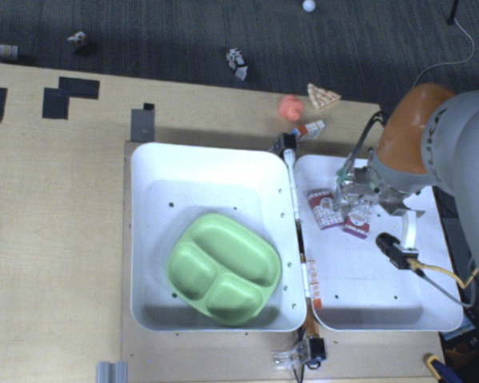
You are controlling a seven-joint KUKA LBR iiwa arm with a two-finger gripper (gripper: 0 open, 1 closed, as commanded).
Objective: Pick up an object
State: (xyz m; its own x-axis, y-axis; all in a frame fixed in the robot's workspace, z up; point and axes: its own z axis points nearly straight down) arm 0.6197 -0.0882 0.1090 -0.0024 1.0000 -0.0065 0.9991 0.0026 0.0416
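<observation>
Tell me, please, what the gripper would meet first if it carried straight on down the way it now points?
Probably the red and white packets lying on the floor of the right bin. The gripper hangs over them, pointing down, though height above them is hard to judge from this slanted view.

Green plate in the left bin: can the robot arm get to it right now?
Probably yes. The green plate lies uncovered in the left bin, nothing on top. The gripper is over the right bin, so the arm must cross the bins' shared edge.

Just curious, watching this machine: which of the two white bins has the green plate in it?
The left bin. The green divided plate lies in it, while the right bin holds the gripper and small red-and-white packets.
</observation>
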